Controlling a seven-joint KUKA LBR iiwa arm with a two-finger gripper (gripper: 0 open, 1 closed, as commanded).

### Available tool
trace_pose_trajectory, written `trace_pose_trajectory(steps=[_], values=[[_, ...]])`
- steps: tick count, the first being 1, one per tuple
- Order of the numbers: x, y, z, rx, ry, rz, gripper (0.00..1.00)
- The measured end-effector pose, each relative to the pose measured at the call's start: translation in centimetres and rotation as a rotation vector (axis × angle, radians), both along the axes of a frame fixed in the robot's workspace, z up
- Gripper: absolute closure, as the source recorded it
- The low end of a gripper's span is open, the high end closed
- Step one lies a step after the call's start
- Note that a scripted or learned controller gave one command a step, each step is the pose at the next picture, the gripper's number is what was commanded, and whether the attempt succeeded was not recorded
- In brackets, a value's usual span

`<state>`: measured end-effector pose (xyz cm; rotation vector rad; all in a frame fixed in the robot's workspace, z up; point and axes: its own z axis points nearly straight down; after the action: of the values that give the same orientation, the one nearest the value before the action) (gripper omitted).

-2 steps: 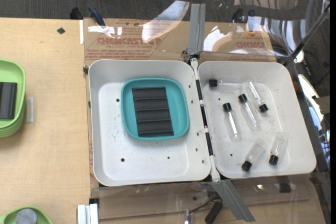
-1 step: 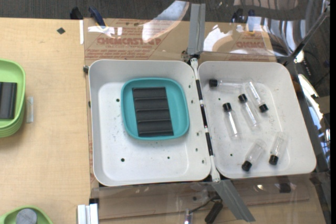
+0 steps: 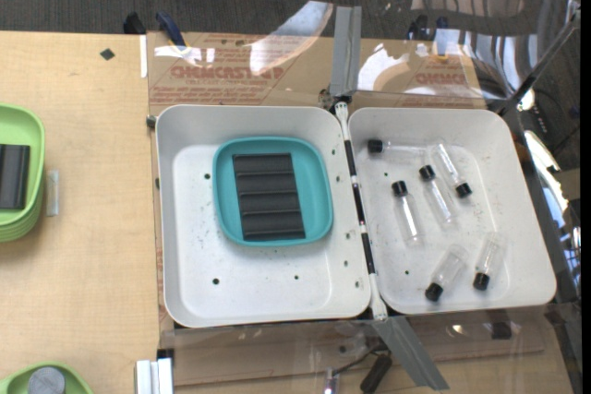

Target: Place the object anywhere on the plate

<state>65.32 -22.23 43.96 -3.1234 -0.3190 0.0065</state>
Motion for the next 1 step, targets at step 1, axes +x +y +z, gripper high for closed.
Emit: trace_pose_trajectory(steps=[1], values=[[0.07, 0.01, 0.04, 0.000, -0.001, 0.000, 0.00]])
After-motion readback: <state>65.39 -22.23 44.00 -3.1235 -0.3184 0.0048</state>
